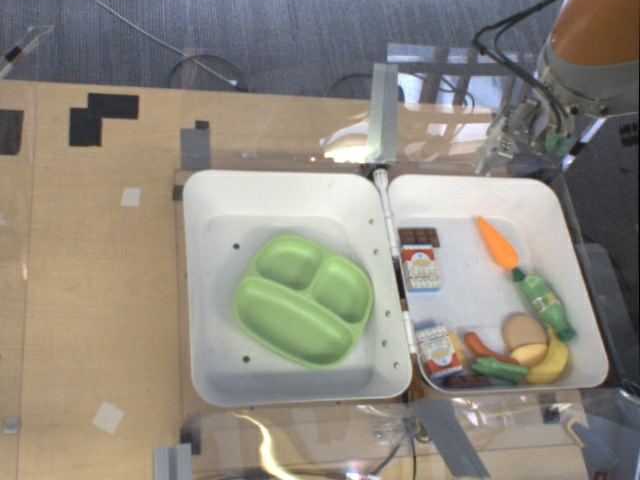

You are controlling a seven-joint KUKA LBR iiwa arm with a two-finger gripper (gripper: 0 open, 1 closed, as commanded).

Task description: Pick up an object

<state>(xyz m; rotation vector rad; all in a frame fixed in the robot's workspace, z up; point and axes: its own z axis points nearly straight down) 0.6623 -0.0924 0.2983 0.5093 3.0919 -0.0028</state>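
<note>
Right bin: carrot beside bottle

Above the far right corner of the right bin, the arm showed a broad orange band over a pale grey collar. Black cables looped out from its left side. Below the collar hung the tool, a cluster of grey metal parts with a small green spot, its details too blurred to make out.

I can read no words here; the print on the two small cartons is too blurred.
</note>
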